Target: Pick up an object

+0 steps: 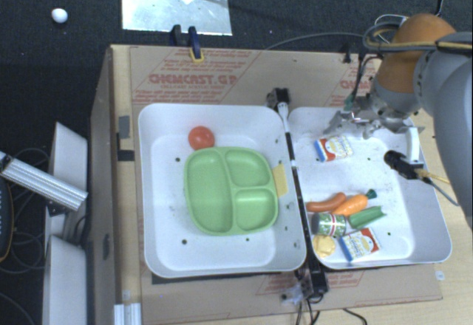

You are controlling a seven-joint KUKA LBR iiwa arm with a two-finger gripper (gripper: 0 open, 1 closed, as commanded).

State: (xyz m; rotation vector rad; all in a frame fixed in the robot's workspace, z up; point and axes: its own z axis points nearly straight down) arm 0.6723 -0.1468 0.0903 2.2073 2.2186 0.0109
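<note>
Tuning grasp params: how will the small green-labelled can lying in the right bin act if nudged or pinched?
The small green-labelled can lies on its side, so it probably rolls if nudged. It looks rigid and smooth, so fingers may slip. The orange carrot and green vegetable lie close beside it, likely crowding finger clearance.

red print reading "chemcast gp" runs across the cardboard sheet [194, 80] under the bins, well left of the gripper [353, 122]. a mirrored strip of red lettering nearer the gripper is too small to read.
</note>
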